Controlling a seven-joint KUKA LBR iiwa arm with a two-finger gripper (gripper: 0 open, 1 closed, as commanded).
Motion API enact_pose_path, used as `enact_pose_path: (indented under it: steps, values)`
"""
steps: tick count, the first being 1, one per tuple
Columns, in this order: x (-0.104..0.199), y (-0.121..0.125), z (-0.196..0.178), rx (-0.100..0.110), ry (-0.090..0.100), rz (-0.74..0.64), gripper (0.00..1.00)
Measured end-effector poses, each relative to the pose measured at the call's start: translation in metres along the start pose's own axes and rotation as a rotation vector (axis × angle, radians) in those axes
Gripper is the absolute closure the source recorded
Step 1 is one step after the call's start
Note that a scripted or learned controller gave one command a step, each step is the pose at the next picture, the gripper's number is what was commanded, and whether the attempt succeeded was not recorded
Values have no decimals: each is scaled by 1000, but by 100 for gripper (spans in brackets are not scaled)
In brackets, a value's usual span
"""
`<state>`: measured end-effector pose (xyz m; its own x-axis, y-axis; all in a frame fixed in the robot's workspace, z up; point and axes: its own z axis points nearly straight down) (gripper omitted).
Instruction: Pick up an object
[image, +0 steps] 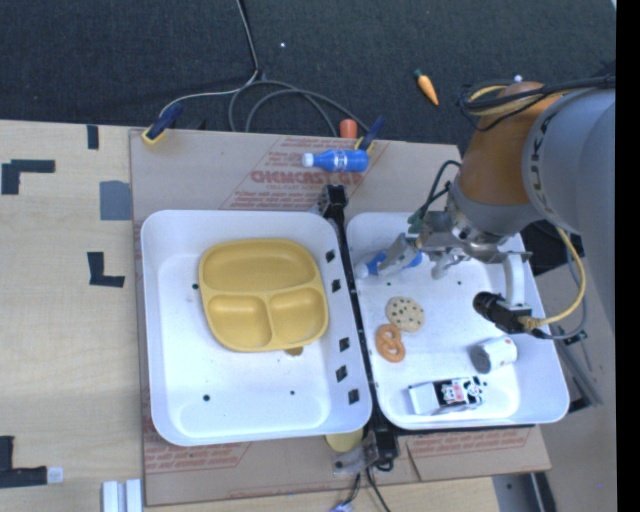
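Observation:
My gripper (422, 262) hangs over the back left part of the right bin (545, 390), with its two fingers spread and nothing between them. A small blue object (378, 264) lies just left of the left fingertip, apart from it or barely touching; I cannot tell which. A chocolate-chip cookie (405, 312) and a pretzel (390, 343) lie in front of the gripper. A white cylinder (494, 353) and a black-and-white carton (446, 394) lie toward the front right. The arm's wrist hides the bin's back right corner.
The left bin (165, 400) holds a yellow divided plate (264, 293). Black clips line the shared wall (347, 330) between the bins. A blue-and-white bottle (335, 159) lies on the cardboard behind the bins. The arm's yellow cable and a black fitting (497, 308) hang over the right bin's right side.

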<state>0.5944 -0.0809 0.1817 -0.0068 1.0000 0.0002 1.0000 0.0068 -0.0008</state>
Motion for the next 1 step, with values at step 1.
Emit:
enact_pose_path:
  steps: [1]
  values:
    - [-29, 31, 38, 1, -2, 6, 0]
